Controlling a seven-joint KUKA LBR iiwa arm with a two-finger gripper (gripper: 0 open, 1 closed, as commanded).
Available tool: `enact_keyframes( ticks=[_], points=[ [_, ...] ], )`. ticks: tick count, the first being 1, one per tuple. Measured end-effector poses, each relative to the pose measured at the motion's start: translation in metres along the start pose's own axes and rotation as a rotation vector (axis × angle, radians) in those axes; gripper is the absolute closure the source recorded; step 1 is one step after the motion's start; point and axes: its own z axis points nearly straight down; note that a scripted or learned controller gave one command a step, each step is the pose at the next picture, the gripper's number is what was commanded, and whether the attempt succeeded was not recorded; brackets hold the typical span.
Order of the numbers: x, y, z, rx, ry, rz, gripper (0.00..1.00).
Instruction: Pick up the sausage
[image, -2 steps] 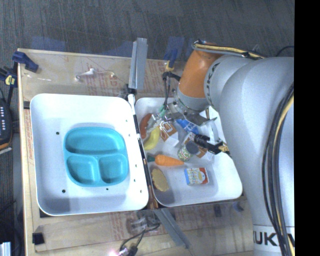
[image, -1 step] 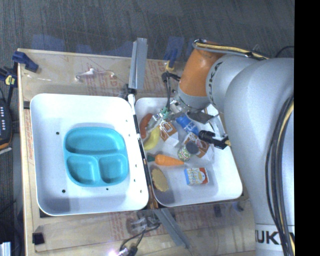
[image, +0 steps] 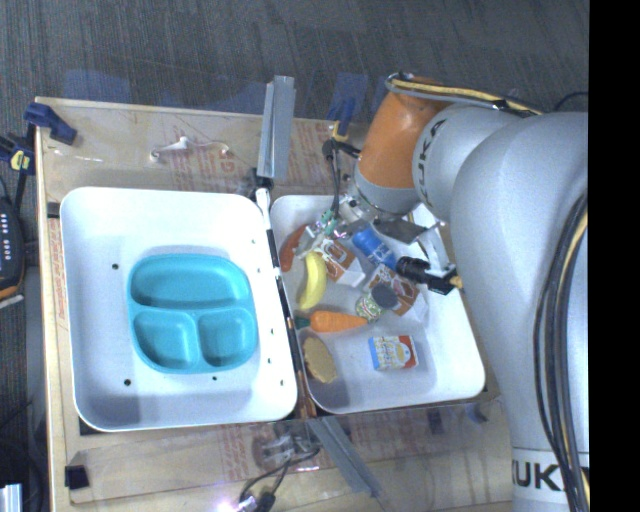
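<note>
The sausage (image: 290, 249) is a reddish-brown, elongated piece lying in the far left corner of the right bin (image: 455, 375), against its left wall. My gripper (image: 337, 228) reaches down from the orange wrist band (image: 400, 140) into the far part of that bin. It sits just right of the sausage, among a cluster of items. I cannot see whether it touches the sausage.
In the right bin lie a yellow banana (image: 313, 281), an orange carrot (image: 338, 322), a round brown biscuit (image: 320, 360), a small carton (image: 392, 352), a blue item (image: 371, 243) and brown packets (image: 392, 292). The left bin (image: 90, 215) holds a blue divided tray (image: 192, 310).
</note>
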Motion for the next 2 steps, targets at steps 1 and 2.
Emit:
enact_keyframes(
  ticks=[1,2],
  points=[
    [0.054,0.020,-0.085,0.001,0.014,0.306,1.00],
    [0.068,-0.080,-0.051,0.003,0.017,0.047,1.00]
  ],
)
